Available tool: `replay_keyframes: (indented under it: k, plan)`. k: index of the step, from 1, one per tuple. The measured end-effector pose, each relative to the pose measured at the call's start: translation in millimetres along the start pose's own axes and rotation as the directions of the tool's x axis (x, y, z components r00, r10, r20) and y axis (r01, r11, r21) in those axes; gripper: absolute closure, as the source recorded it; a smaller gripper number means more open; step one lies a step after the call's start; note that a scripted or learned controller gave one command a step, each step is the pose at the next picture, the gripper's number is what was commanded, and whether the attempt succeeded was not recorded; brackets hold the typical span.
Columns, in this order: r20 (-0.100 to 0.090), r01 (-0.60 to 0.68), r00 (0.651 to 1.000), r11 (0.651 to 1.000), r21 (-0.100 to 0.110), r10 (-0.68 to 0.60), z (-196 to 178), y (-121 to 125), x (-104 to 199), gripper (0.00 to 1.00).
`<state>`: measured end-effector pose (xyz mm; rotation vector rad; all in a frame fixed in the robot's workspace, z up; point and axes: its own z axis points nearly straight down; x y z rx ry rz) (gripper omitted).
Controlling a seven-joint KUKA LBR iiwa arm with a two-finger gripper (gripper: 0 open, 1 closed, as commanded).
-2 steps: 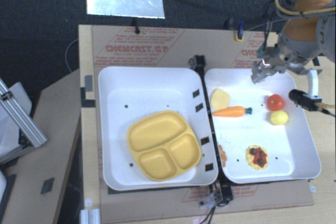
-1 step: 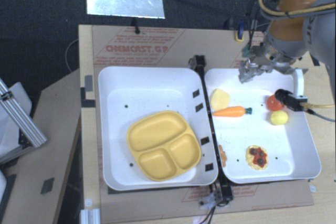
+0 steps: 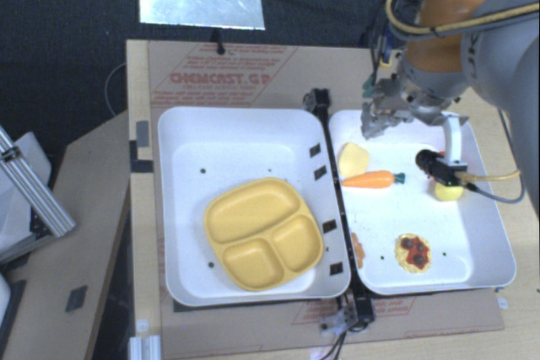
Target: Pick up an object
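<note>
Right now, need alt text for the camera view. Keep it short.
Grey arm's gripper hovers at the right bin's far-left corner, above a toy carrot, pale wedge, lemon and mini pizza. Left bin holds a yellow divided tray.

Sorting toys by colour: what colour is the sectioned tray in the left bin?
Yellow: the sectioned tray shows plainly in the camera view.

Two white bins [image 3: 245, 118], one yellow divided tray [image 3: 263, 232], one carrot [image 3: 369, 180], one small pizza [image 3: 413, 252]

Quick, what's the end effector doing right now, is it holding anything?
End effector: above the right bin's far corner; open or closed cannot be told.
</note>
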<state>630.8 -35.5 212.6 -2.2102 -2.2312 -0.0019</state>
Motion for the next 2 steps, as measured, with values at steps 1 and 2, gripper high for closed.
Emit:
replay_keyframes:
  k: [1, 2]
  plan:
    - [0.0, 0.001, 1.0, 1.0, -0.003, -0.001, -14, -3, 53, 1.0]
    - [-0.001, 0.001, 1.0, 1.0, 0.0, -0.001, -4, -8, 110, 1.0]
